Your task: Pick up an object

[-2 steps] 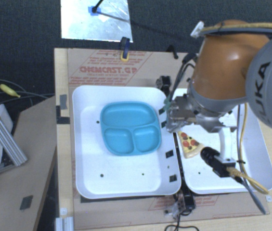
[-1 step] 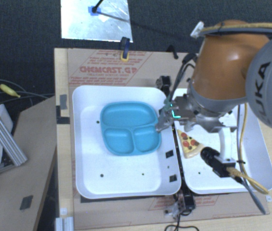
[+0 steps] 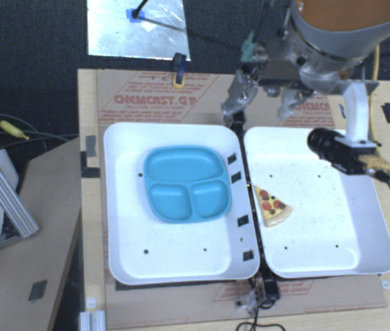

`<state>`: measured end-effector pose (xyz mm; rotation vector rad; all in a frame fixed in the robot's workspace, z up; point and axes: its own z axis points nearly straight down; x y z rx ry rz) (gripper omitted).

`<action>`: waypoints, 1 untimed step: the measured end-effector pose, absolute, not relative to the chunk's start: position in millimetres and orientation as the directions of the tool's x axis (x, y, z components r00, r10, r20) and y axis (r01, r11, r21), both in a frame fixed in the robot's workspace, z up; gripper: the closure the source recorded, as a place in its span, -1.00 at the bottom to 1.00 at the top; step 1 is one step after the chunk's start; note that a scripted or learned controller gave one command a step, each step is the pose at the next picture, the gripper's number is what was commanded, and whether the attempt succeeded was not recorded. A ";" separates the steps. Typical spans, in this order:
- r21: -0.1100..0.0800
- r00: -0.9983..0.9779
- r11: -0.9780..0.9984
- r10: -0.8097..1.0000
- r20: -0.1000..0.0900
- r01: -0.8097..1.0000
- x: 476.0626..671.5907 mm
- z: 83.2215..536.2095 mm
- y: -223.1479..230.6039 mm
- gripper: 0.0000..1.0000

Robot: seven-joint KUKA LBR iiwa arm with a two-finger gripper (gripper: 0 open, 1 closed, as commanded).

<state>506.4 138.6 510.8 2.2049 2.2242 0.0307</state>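
Two shallow white bins side by side on a brown cardboard sheet (image 3: 160, 95) printed with red lettering.

Left bin (image 3: 129, 254): holds a blue divided plate (image 3: 186, 183), three compartments, lying flat near the bin's centre. Nothing sits in the plate.

Right bin (image 3: 346, 240): holds a toy pizza slice (image 3: 273, 207) (yellow crust edge, red spots on top), lying flat close to the bin's left wall, just right of the divide between the bins. Rest of this bin's floor is bare white with a few small dark dots.

Arm: grey with an orange band (image 3: 353, 2), entering from the upper right. The gripper (image 3: 262, 106) hangs over the far edge of the bins, about above the divide. Its two fingers (image 3: 236, 98) stand spread apart with nothing between them. It is well apart from the pizza slice, which lies nearer the camera and untouched.

A black cylindrical fitting (image 3: 333, 150) on a white bracket juts over the far right part of the right bin.

Beyond the bench: a shiny metal plate (image 3: 136, 19) with blue tape on dark carpet, and a small yellow-and-blue clamp (image 3: 179, 69) at the cardboard's far edge.
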 end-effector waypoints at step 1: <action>0.006 -0.011 0.011 1.000 0.002 1.000 505.7 512.7 136.8 1.00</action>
